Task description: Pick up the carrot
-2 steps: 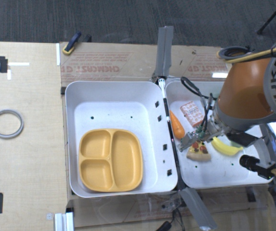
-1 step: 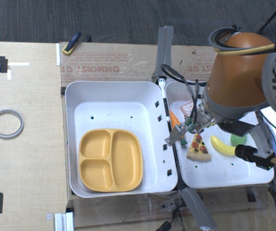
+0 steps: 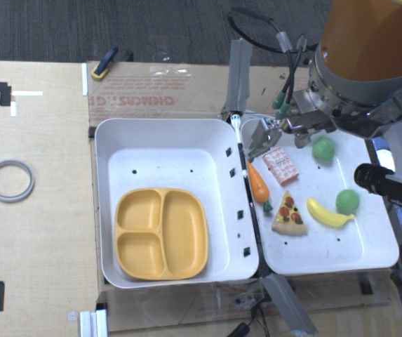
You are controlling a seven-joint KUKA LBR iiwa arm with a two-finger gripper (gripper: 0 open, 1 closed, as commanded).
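The carrot [image 3: 257, 181] lies in the right bin [image 3: 369, 255], hard against its left wall, a smooth orange plastic cone with its green stub pointing toward the near edge. The gripper [image 3: 262, 138] hangs just above and behind the carrot's thick end, near the bin's far left corner; its 2 grey metal fingers look spread, with nothing between them, and they do not touch the carrot. Just right of the carrot sits a pink, speckled rectangular block [image 3: 280, 166], tilted, and below that a wedge of toy pizza [image 3: 289, 215] with red dots on a yellow face. A curved yellow banana [image 3: 328, 213] lies further right, touching a small round green ball [image 3: 347, 201]; a second green ball [image 3: 323, 149] rests near the far wall, under the arm's wrist. The left bin [image 3: 113, 146] is glossy white with rounded corners and holds a yellow plate [image 3: 162, 232] divided into 3 compartments, matte and softly rounded. On the pale wooden bench to the left lies a grey tape ring [image 3: 9, 180].
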